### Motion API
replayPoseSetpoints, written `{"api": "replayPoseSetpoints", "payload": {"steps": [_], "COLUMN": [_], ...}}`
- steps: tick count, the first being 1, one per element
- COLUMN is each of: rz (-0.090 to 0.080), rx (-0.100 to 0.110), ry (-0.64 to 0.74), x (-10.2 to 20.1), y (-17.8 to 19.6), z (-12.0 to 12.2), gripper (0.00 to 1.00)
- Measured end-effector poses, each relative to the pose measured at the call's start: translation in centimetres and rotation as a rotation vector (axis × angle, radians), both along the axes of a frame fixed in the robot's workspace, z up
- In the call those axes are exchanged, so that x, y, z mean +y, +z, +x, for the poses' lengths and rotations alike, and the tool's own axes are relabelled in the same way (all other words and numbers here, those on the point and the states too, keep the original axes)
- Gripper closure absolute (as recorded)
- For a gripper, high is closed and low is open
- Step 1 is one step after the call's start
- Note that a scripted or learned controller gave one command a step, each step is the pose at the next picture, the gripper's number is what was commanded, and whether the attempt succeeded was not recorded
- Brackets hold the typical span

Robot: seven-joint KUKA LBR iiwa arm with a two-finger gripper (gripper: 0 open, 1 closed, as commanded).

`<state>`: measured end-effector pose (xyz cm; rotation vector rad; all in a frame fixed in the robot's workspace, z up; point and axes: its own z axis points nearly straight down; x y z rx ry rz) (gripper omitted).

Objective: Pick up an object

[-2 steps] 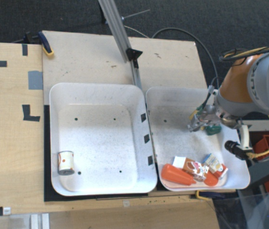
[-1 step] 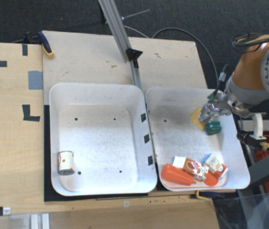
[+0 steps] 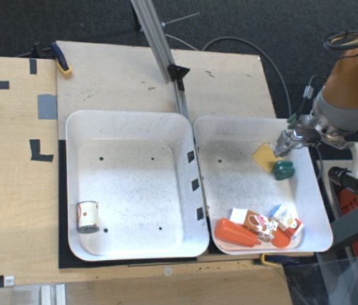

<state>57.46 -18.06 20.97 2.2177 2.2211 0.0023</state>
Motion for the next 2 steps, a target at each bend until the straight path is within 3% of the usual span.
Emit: {"api": "replayPoseSetpoints", "payload": {"steps": [1, 2], "rz": [0.0, 0.003], "rx": [0.004, 0.004], "ry": [-0.001, 0.005], "x": [0.0, 5.0], "y": [-0.3, 1.0], "z": [0.0, -0.9], "gripper": [1.0, 1.0]}}
